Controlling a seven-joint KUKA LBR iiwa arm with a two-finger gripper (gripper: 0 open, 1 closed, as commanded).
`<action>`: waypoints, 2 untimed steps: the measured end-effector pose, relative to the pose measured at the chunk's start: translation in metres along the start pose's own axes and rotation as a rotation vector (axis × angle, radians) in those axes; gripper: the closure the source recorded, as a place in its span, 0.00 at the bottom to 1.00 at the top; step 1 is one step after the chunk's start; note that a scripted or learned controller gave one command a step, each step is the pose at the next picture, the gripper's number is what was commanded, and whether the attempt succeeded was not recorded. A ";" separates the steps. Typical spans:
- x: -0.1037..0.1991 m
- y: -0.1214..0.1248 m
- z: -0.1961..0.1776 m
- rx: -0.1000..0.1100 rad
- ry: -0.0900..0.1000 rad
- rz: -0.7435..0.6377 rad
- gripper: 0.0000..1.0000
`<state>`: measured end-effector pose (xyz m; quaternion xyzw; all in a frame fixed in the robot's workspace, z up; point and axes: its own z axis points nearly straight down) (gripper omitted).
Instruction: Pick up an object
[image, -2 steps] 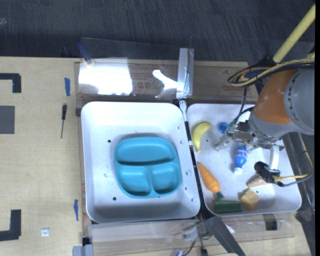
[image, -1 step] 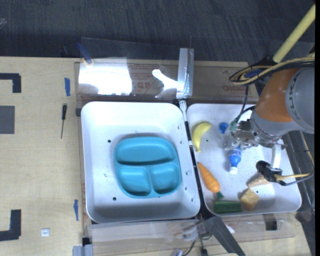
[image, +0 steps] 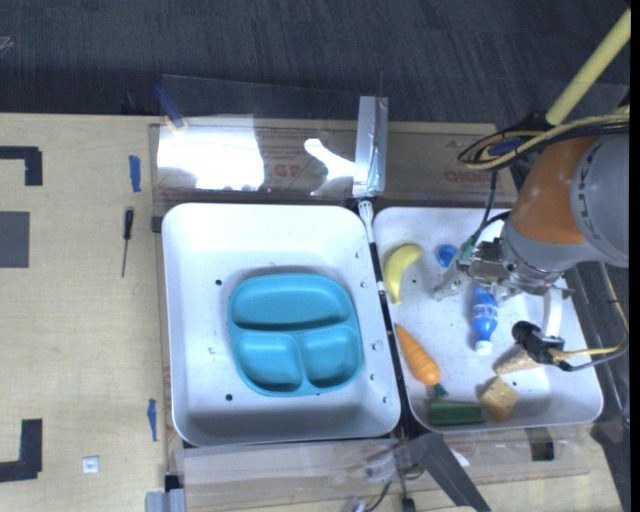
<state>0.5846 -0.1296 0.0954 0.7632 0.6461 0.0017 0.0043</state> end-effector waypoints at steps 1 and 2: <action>0.000 0.001 -0.007 0.003 0.000 0.001 1.00; 0.091 0.023 -0.088 0.009 0.005 0.068 1.00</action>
